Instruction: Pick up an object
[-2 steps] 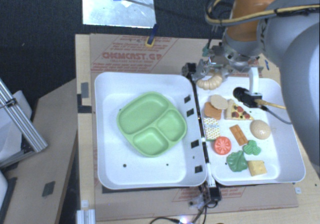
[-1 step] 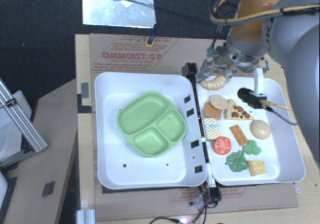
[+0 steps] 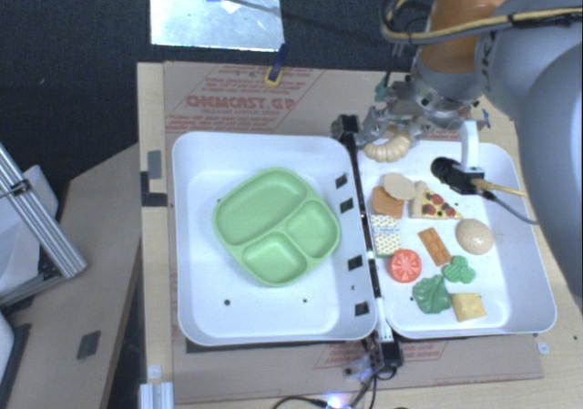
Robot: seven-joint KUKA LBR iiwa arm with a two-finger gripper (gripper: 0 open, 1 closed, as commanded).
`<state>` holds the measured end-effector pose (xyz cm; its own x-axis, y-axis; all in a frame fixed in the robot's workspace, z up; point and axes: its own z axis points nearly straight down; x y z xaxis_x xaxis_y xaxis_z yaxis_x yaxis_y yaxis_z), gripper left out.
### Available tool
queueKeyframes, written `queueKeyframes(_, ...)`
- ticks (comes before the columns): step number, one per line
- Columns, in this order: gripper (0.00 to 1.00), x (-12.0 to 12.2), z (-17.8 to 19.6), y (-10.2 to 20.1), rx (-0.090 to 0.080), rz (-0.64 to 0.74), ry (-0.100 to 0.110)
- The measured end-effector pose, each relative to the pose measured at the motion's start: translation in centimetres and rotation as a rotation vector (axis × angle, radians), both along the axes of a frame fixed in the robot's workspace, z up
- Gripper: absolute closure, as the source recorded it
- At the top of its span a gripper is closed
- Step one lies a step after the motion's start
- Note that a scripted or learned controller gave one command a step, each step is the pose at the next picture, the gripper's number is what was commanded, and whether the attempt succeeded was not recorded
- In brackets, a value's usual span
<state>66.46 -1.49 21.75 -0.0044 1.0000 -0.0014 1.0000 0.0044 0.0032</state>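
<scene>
Glossy white bins [image 3: 264, 325], ridged green plate [image 3: 276, 226], fingers [image 3: 390, 136] pinching a pale ribbed croissant [image 3: 386, 148], round egg [image 3: 474, 236].

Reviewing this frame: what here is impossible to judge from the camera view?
- End effector: its tips merge with wrist hardware and the croissant, so any hold on it is unclear.
- Arm: cut off by the right edge.
- Right bin: its far rim is hidden behind the wrist.
- Small patterned square: too small to identify.
</scene>
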Motion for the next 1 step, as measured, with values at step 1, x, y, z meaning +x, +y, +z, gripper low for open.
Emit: queueKeyframes(1,1.00,-0.24,1.73,0.23,0.001,0.001,-0.001)
